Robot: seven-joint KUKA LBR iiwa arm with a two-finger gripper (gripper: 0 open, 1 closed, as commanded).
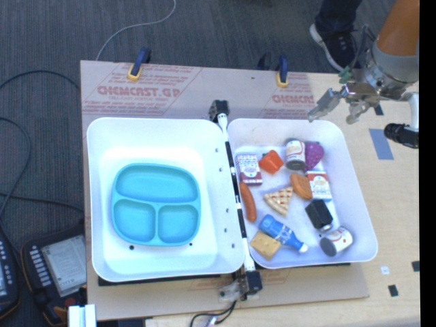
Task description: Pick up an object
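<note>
My gripper [335, 112] hangs above the back right corner of the right bin [361, 203], open, with nothing between its fingers. Below it the bin holds several toy foods: a tin can [295, 154], purple grapes [314, 154], a red pepper [271, 161], a red-and-white carton [248, 167], an orange piece [300, 184], a small red-and-white box [319, 184], a pizza slice [279, 199], a sausage [247, 201], a black block [318, 214], a blue bottle [281, 232], a tan cracker [264, 244] and a silver can [336, 240].
The left bin [102, 155] holds a blue divided plate [157, 204]. Both bins rest on a cardboard sheet [150, 90] held by clamps at the back. A person's shoe [334, 43] stands on the floor behind the bench.
</note>
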